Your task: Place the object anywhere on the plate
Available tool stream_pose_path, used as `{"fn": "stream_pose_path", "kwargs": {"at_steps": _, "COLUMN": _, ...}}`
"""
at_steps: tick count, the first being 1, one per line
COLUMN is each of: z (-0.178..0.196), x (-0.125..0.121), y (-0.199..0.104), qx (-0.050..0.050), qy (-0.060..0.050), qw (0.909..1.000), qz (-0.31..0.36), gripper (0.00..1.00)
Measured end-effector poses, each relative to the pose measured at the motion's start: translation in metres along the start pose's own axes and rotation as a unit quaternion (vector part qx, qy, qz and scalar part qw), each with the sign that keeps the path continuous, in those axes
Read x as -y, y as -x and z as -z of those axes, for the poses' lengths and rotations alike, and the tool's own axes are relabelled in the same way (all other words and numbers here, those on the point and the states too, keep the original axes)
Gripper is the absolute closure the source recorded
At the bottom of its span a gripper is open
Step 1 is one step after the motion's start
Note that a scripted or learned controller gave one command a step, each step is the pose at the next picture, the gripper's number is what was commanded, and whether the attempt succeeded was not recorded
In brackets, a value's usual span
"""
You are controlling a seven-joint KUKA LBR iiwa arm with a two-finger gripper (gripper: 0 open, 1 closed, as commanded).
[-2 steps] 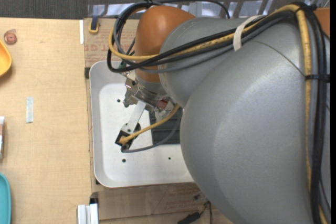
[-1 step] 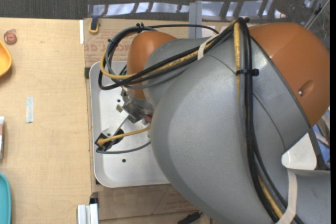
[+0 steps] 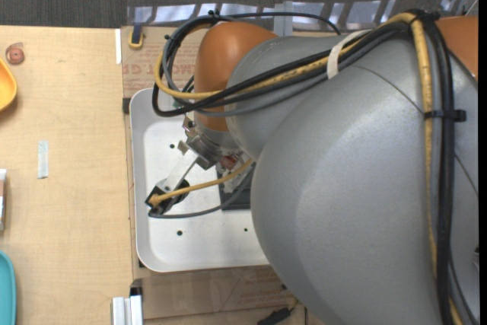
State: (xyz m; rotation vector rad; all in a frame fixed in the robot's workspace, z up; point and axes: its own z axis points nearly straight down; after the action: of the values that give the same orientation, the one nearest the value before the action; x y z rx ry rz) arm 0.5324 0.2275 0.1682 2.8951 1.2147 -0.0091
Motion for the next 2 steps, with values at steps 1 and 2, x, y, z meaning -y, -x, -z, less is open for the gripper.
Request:
{"fn": "stream_pose_path", "kwargs": {"at_steps": 1, "z": -0.057, "x": 0.039, "y": 0.040, "qx": 0.001, "qy": -0.001, "qw": 0.9961, "qz": -0.089, "gripper": 0.00}}
{"fn": "stream_pose_path", "kwargs": {"at_steps": 2, "z": 0.069, "x": 0.005, "y": 0.006, "qx": -0.001, "qy": 0.000, "qw": 0.9898, "qz": -0.142, "gripper": 0.00}}
